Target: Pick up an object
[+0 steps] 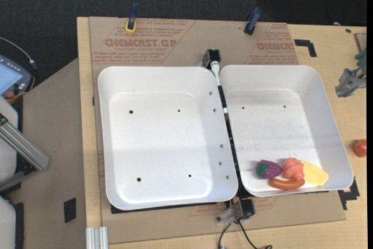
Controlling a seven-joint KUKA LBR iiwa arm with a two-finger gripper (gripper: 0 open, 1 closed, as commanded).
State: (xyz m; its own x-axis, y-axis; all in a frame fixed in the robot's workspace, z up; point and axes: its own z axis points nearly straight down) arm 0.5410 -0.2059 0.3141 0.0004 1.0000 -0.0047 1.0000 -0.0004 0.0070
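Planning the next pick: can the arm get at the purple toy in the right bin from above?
Probably yes. The purple toy lies uncovered near the front of the right bin. The orange toy and sausage crowd its right side, so finger room looks tight there.

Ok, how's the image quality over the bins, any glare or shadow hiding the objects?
Camera view: the light is soft and even. A faint shadow band crosses the far half of the left bin and right bin, but the whites keep their detail. The purple piece, pink piece, yellow piece and orange sausage sit in the brighter near corner, slightly soft yet easy to separate.
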